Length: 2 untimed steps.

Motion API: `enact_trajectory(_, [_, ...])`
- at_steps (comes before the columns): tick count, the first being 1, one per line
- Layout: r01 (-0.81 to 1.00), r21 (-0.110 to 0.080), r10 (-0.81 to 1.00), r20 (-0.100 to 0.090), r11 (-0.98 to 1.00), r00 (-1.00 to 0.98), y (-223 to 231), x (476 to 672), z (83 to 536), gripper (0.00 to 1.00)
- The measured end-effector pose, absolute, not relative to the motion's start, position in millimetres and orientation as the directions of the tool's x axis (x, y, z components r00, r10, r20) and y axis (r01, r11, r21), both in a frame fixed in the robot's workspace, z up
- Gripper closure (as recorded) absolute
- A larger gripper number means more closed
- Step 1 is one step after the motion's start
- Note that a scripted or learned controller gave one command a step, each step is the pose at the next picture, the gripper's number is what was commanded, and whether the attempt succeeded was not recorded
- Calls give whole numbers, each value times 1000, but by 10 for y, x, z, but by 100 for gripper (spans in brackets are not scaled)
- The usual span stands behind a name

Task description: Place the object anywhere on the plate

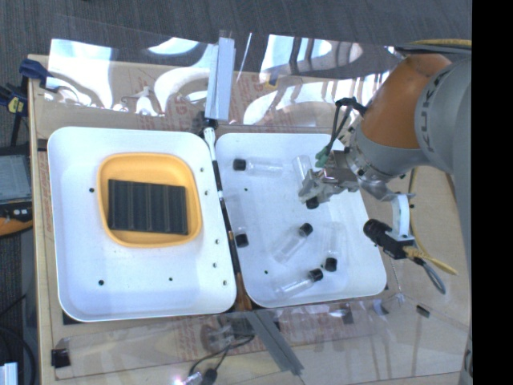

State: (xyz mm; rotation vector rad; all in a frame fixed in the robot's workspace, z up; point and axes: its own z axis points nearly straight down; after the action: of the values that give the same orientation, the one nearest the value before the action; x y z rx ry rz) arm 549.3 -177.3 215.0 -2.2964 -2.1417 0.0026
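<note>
Vials with black caps lie scattered in the right bin (365,275): nearest the camera, one clear vial (303,281) sits by the front rim with another cap (329,264) just beside it, then a third vial (293,242) lies mid-bin and a fourth (256,166) near the far-left corner. Above the bin's far right part hangs the gripper (313,192), its tip close to a black-capped vial (312,202); whether it pinches that vial cannot be told. Leftward, the yellow plate (149,169) with its dark ribbed centre rests in the left bin (72,271).
</note>
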Motion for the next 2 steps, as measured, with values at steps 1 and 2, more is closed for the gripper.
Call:
enact_trajectory(1, [988,-6,988,3,155,-155,-1506,4944,1784,100])
enact_trajectory(2, [976,-5,976,2,218,-218,-830,4760,1909,100])
